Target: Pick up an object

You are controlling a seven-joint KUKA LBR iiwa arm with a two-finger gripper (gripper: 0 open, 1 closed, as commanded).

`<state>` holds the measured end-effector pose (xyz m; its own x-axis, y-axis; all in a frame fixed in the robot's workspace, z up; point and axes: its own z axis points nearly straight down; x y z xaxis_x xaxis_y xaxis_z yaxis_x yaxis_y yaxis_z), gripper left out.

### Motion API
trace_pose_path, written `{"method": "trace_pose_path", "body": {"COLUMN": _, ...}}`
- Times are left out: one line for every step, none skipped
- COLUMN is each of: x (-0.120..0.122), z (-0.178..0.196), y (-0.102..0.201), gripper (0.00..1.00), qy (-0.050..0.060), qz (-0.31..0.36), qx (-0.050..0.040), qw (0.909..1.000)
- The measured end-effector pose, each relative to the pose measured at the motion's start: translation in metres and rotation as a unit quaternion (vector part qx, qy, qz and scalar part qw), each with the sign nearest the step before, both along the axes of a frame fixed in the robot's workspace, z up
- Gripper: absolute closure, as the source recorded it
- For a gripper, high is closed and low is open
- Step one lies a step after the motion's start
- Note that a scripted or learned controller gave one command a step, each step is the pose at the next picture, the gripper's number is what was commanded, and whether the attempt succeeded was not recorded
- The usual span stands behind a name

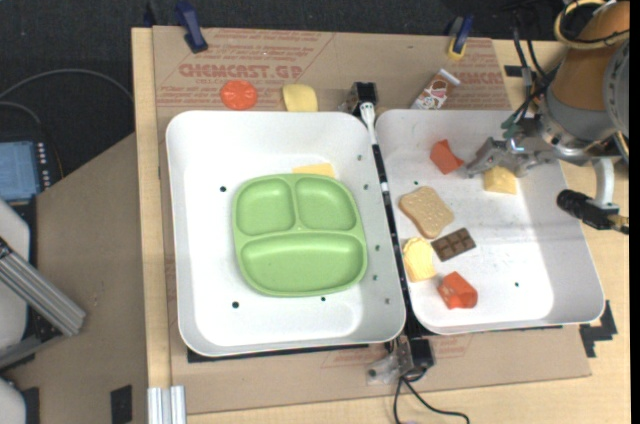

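Observation:
My gripper [503, 159] hangs over the far part of the right bin [560, 272], open, its grey fingers spread just above a pale yellow wedge [500, 180]. Nothing is between the fingers. To the gripper's left lies an orange-red block [444, 155]. Nearer the bin's left side are a tan bread slice [427, 210], a brown chocolate bar [453, 243], a yellow chunk [419, 259] and a red-orange piece [458, 290].
The left bin [200, 212] holds a green divided plate [298, 234] with a yellow slab [314, 170] behind it. On the bench beyond the bins lie an orange disc [238, 94], a yellow lump [299, 98] and a small packet [432, 94].

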<state>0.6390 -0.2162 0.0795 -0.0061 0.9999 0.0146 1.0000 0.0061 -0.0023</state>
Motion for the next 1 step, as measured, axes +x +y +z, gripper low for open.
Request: {"method": "trace_pose_path", "body": {"x": -0.0158, "z": 0.0056, "y": 0.0072, "gripper": 0.00, "qy": 0.000, "qz": -0.002, "qx": -0.0066, "qw": 1.0000}}
